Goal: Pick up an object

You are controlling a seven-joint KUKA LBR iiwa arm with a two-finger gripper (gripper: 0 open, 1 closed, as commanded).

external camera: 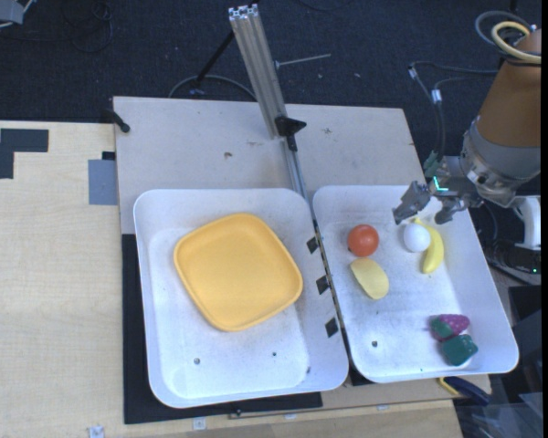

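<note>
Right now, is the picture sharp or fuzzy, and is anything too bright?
In the camera view, mostly sharp: the yellow plate and red ball have crisp edges; the gripper looks slightly soft; the white bins are bright but not glaring; the floor behind is dark.

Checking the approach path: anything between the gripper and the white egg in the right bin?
Nothing visible. The gripper hangs open right above the white egg, at the far side of the right bin. The banana lies close on the egg's right and the tomato sits apart on its left; neither is in the path.
</note>
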